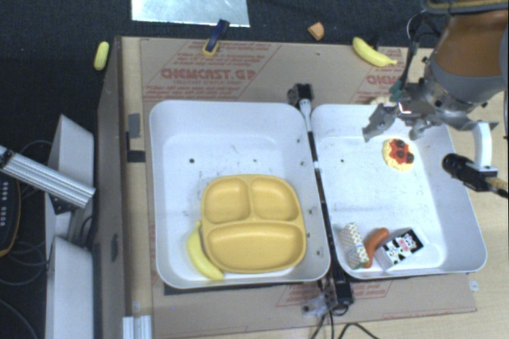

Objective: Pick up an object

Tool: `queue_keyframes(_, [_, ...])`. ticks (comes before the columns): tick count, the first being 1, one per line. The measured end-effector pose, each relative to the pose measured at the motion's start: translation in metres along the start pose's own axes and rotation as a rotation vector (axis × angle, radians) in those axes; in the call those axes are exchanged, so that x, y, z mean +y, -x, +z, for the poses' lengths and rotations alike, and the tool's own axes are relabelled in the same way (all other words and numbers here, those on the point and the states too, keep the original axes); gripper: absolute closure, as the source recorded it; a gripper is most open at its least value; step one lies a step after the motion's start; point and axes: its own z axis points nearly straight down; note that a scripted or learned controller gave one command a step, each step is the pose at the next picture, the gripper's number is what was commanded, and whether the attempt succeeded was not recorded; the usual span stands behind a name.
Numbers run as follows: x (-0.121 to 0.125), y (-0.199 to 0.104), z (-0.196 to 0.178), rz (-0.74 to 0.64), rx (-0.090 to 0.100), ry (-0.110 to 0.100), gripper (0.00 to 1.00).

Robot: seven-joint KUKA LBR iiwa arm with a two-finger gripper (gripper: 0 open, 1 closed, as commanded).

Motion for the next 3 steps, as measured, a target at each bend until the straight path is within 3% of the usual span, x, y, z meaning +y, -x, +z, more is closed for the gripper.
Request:
queue_keyframes(1, [0.000,0.067,-0.013,0.002,-0.002,0.001,0.00])
queue_keyframes(2, [0.000,0.092,0.027,0.002,-0.001,0.000,0.00])
queue_keyframes(3, [-0.011,0.121,0.111,0.003,0.000,-0.002,0.00])
